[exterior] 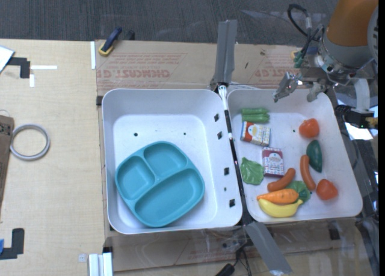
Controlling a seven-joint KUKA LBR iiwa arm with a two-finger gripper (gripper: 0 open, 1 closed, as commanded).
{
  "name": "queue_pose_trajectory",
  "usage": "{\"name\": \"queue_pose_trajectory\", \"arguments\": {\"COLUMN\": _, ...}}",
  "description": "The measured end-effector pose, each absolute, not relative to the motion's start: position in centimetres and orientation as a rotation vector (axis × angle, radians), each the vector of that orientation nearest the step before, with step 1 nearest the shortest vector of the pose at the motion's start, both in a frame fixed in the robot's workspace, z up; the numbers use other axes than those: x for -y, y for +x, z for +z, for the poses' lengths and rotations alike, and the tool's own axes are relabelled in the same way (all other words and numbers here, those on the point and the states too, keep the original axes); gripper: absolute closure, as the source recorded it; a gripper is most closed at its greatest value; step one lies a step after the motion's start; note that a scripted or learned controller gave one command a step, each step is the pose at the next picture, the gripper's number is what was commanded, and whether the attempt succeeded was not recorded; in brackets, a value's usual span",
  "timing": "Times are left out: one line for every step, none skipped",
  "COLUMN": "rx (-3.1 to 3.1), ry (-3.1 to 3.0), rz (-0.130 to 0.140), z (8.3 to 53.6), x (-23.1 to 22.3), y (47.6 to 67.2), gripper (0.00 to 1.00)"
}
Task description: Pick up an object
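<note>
Overhead, hand (299,88) hovering at right bin's (343,129) far edge, fingers apart, gripping nothing. Below, toy food strewn inside that bin: tomato (309,128), carrot (279,196), banana (280,209).

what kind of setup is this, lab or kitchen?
Likely a robot lab pick-and-place bench. Two white bins sit on cardboard; the right one holds toy food like a plastic banana, the left a teal divided plate. The claw hangs over the right bin.

Pale wooden desk (54,166) beneath flattened brown cardboard sheet (162,67); dark grey carpeted floor (150,1) beyond; grey roll of tape (29,142) at left.
</note>
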State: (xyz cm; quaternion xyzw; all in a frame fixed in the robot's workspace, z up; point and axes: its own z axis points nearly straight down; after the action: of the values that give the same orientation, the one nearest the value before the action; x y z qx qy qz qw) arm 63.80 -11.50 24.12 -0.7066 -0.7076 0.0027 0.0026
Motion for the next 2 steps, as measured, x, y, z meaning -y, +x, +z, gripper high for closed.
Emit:
{"name": "queue_pose_trajectory", "arguments": {"rx": 2.142, "ry": -2.291, "rz": 0.009, "z": 15.1, "x": 9.6, "y": 60.1, "gripper": 0.0}}
{"name": "queue_pose_trajectory", "arguments": {"rx": 2.055, "ry": -2.37, "rz": 0.008, "z": 8.9, "x": 9.3, "y": 56.6, "gripper": 0.0}}
